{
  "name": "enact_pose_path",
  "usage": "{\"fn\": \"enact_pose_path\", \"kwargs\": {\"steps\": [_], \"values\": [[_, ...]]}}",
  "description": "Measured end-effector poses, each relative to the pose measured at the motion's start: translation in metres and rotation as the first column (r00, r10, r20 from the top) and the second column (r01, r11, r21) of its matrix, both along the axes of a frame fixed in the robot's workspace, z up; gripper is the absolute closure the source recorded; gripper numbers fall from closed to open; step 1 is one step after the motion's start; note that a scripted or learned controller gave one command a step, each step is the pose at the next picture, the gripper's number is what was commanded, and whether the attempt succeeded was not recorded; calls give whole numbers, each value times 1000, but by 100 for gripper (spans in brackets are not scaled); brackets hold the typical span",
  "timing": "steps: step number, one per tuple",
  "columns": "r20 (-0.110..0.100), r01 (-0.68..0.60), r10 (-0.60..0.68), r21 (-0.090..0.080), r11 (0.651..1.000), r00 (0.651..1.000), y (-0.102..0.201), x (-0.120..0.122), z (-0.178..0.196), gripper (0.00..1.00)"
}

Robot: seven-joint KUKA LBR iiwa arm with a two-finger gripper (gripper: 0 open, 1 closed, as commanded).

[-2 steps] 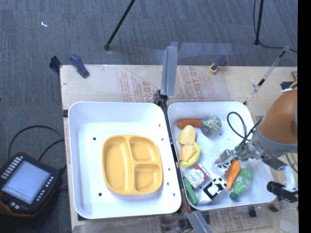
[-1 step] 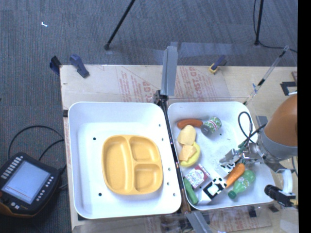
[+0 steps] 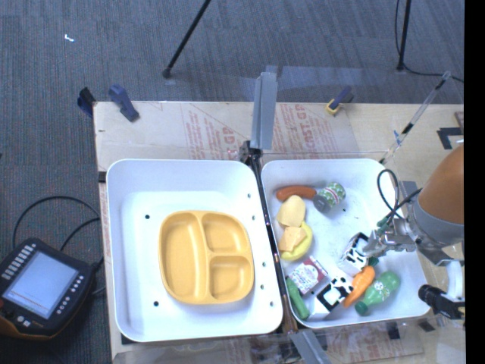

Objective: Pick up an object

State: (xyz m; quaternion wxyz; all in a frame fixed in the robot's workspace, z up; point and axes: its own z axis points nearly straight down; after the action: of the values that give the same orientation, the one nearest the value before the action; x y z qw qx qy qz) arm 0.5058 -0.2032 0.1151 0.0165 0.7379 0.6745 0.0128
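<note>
The counter (image 3: pixel 174 127) carries two shallow white bins side by side, their inner rims meeting along the middle. The left bin (image 3: pixel 129 203) holds a yellow divided plate (image 3: pixel 205 256) lying flat near its centre, with bare floor all round it up to the walls. The right bin (image 3: pixel 356 174) is crowded along its left and near sides, while its far right corner stays open.

The arm (image 3: pixel 447 199) comes in over the right bin's right wall, and the tool (image 3: pixel 377 243) hangs low just above the cluster near that wall; I cannot tell how it is set.

Just beneath the tool lies an orange carrot (image 3: pixel 361 285), its long axis running diagonally, thick end up toward the tool and tip toward the near rim. A green bottle (image 3: pixel 379 292) lies touching its right side, roughly parallel. A black-and-white box (image 3: pixel 334 293) sits at the carrot's left. A yellow banana (image 3: pixel 297 241) lies near the bin's left wall, a sausage (image 3: pixel 295 192) and a small can (image 3: pixel 330 196) beyond it.
</note>
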Motion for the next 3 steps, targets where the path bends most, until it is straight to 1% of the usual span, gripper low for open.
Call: {"fn": "enact_pose_path", "kwargs": {"steps": [1, 2, 3], "values": [[0, 1, -1, -3, 1000, 1000, -1, 0, 0, 0], [0, -120, 120, -18, 993, 993, 30, -18, -12, 0], [-7, -127, 127, 3, 992, 992, 37, -17, -3, 100]]}}
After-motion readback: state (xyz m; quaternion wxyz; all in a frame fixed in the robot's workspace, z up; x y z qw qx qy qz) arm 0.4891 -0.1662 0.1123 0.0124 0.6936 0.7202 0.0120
